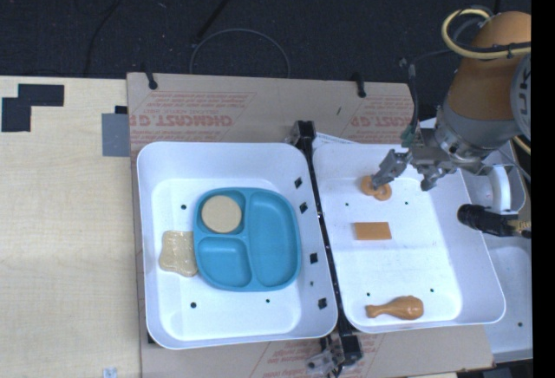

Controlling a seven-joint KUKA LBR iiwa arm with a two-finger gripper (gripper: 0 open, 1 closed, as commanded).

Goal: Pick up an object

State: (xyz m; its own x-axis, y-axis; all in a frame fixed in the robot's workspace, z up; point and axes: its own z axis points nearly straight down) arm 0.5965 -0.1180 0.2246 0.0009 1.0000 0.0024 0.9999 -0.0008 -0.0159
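Observation:
My gripper (408,176) hangs over the back part of the right bin (473,281), fingers spread open with nothing between them. Its left fingertip (384,172) is just above a small round brown piece (375,189) on the bin floor. A flat orange-brown rectangle (372,231) lies near the bin's middle. A toy chicken drumstick (395,309) rests near the front wall.
In the left bin (156,185) sits a blue divided plate (260,246) with a round beige cookie (220,213) in its back-left compartment. A pale beige piece (178,252) lies beside the plate's left edge. A black divider (316,220) separates the two bins.

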